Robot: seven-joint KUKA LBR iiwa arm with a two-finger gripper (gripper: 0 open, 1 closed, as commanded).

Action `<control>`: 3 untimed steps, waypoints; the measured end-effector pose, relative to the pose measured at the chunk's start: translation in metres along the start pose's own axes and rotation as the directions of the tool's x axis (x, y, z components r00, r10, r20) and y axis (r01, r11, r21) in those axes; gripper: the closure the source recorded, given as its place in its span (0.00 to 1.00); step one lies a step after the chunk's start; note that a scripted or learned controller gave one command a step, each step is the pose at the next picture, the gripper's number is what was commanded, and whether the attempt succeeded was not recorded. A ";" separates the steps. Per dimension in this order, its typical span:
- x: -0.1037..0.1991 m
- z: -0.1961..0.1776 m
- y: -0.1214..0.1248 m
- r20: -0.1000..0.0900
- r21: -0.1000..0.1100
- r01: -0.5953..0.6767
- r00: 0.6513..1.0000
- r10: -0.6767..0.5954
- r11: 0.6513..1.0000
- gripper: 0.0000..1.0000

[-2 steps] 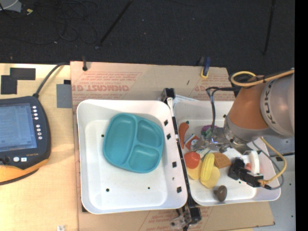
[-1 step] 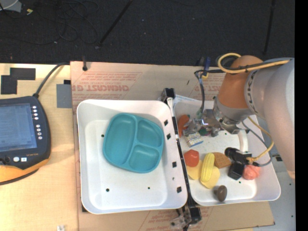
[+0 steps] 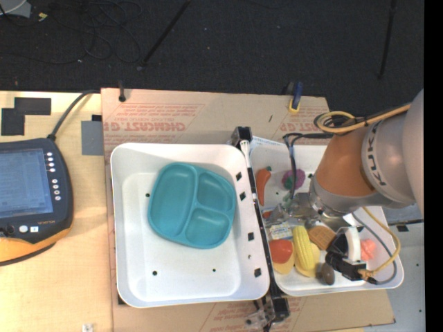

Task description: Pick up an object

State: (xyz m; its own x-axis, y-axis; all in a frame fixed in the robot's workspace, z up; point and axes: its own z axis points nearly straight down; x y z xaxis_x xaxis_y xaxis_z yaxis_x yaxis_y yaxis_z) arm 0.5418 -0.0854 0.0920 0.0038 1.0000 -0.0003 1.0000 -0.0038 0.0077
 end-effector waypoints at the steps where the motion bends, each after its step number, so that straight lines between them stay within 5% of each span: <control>1: -0.038 0.001 0.082 0.000 0.000 0.008 1.000 -0.008 1.000 0.00; 2: -0.010 0.004 0.057 -0.002 0.010 0.005 1.000 -0.005 1.000 0.00; 3: -0.011 -0.005 0.056 -0.002 0.014 0.003 1.000 -0.003 1.000 1.00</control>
